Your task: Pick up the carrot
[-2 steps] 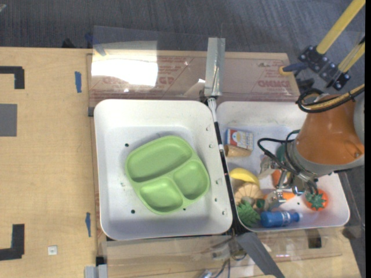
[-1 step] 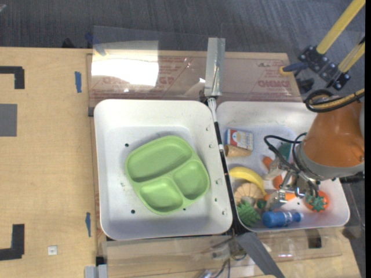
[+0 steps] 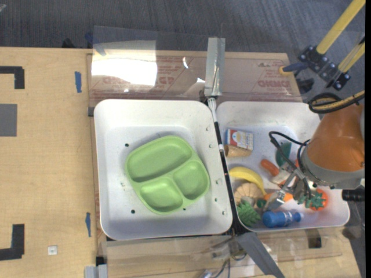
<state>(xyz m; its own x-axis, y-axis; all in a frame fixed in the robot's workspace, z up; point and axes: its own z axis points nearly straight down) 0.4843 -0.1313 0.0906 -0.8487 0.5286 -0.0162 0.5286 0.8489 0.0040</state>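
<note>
The arm [image 3: 339, 141] reaches in from the right over the right bin [image 3: 255, 110], its pincer [image 3: 291, 185] low among the clutter there (whether it is wide or narrow cannot be told from this slant). The carrot [image 3: 269, 167], a small orange piece, lies just left of the pincer, near the bin's middle. Around it sit a banana [image 3: 246, 175], a small carton [image 3: 239, 139] toward the far wall, a blue bottle [image 3: 280, 218] by the near wall, and a green leafy toy [image 3: 247, 213]. The left bin [image 3: 110, 126] holds a green divided plate [image 3: 167, 174] on the bench [image 3: 46, 155]
</note>
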